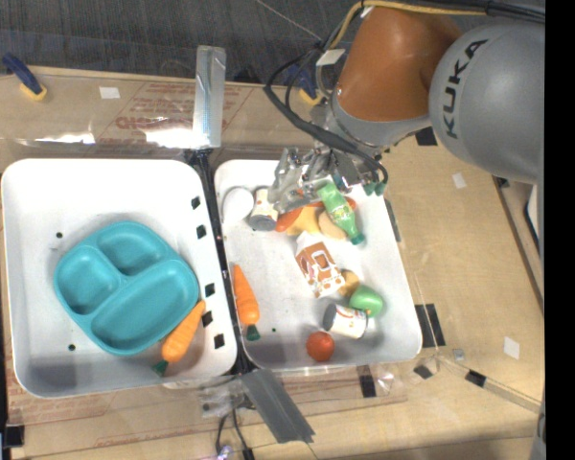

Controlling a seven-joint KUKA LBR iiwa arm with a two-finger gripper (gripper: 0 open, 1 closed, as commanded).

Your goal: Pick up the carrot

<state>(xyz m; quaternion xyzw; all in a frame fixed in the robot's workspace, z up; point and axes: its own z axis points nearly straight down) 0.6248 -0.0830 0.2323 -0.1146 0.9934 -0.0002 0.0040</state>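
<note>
One orange carrot (pixel 244 297) lies along the left wall of the right bin (pixel 388 353), its green end pointing toward the front. A second carrot (pixel 182 333) rests in the left bin (pixel 19 257), against the front right corner of a teal plate. The gripper (pixel 286 192) hangs over the back of the right bin, above a cluster of toy foods, roughly a hand's width behind the nearer carrot. No carrot is at the gripper.
A teal divided plate (pixel 125 286) takes up the middle of the left bin. The right bin holds a green bottle (pixel 340 214), a white and orange carton (pixel 321 262), a green and white piece (pixel 359 310) and a red tomato (pixel 320 345).
</note>
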